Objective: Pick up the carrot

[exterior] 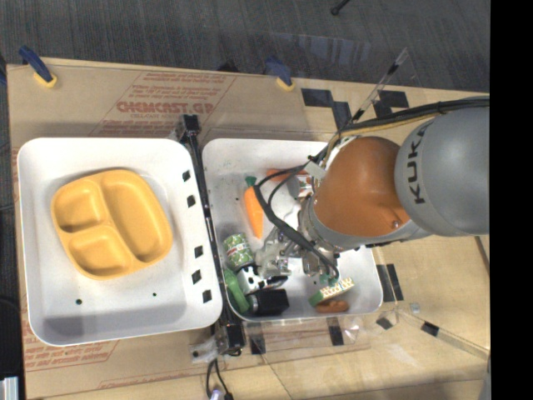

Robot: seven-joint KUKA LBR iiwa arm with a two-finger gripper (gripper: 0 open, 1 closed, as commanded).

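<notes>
Camera view shows the small orange carrot (253, 210) lying in the right white plastic bin (218, 223), long axis running near-to-far, green top toward the bin's far wall. Just beside it hangs the metal two-finger gripper (286, 259); its grip cannot be made out.

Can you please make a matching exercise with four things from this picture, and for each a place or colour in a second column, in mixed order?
Things:
1. carrot
2. yellow tray
3. black block
4. blue clamp

Descriptions:
A. at the near edge of the right bin
B. in the left bin, with three compartments
C. on the bench's far left corner
D. orange, lying in the right bin left of the arm

Pairs: 1-D, 2-B, 3-A, 4-C
</notes>
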